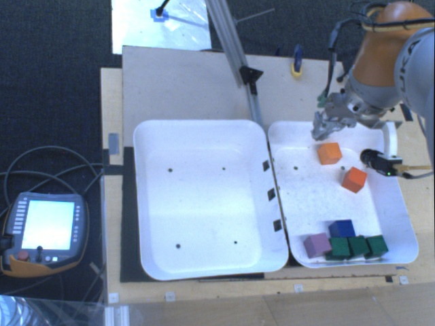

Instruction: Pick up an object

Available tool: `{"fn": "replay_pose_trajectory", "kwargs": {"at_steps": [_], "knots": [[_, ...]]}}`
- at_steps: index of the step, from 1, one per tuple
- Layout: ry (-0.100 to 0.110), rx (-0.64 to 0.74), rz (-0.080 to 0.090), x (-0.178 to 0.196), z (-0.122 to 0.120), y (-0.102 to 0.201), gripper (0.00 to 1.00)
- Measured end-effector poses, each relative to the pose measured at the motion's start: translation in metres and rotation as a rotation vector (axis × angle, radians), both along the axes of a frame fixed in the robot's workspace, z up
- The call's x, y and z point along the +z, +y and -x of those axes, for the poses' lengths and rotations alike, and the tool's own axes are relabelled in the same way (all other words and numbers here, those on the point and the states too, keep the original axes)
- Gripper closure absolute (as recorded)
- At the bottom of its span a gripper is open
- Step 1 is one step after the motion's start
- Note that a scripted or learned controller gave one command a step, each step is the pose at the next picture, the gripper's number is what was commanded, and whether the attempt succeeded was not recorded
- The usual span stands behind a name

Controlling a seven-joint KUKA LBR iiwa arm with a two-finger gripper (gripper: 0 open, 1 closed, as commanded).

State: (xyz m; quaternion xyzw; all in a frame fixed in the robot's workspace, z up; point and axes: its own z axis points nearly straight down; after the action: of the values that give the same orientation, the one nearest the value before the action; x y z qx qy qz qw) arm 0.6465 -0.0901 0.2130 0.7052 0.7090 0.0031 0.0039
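Note:
My gripper (325, 129) hangs over the far part of the right bin (401, 216), just above and left of an orange block (329, 153). Nothing shows between its fingers. A second, redder orange block (353, 180) lies a little to the right and nearer. At the bin's near edge sit a pink block (317, 244), a blue block (342, 228) and two green blocks (340, 248) (376, 246) huddled together.
The left bin (146, 182) lies beside the right one, with small black clips along the shared wall. A slanted metal pole (228, 32) crosses behind the bins. A teach pendant (42, 233) rests off the bench at left.

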Motion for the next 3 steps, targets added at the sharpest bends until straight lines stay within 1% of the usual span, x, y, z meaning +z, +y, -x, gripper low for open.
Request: {"fn": "replay_pose_trajectory", "kwargs": {"at_steps": [1, 2, 3], "knots": [[0.002, 0.0, 0.0, 0.055, -0.002, 0.0, 1.0], [0.009, 0.004, -0.002, 0.059, 0.023, 0.048, 1.0], [0.01, 0.005, -0.003, 0.052, 0.037, 0.102, 1.0]]}}
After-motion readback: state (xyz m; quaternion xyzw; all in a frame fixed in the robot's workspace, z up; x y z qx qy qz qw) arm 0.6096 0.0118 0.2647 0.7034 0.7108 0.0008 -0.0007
